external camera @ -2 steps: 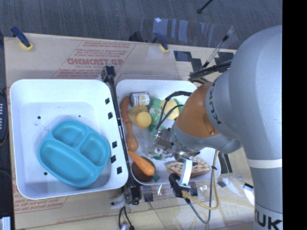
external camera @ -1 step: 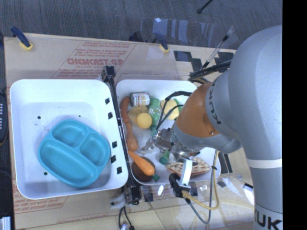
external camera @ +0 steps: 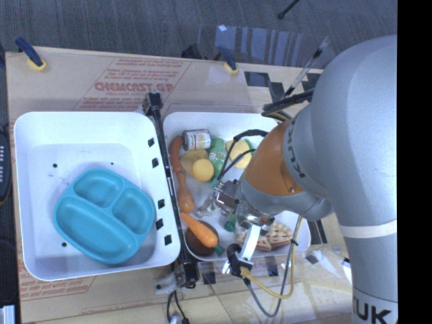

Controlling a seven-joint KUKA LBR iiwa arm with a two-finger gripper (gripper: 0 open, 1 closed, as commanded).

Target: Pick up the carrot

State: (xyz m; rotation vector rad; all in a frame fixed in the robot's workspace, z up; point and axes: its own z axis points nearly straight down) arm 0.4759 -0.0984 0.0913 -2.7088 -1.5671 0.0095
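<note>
carrot in right bin, arm above

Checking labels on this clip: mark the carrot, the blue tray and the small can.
carrot [external camera: 201, 230]: camera view, middle of its orange body.
blue tray [external camera: 102, 214]: camera view, central divider.
small can [external camera: 196, 140]: camera view, its side label.

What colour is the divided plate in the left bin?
Light blue; the divided plate shows plainly in the overhead camera view.

We see a robotics lab. Beside the grey arm, two white bins sit on a clamped board over carpet.
</note>
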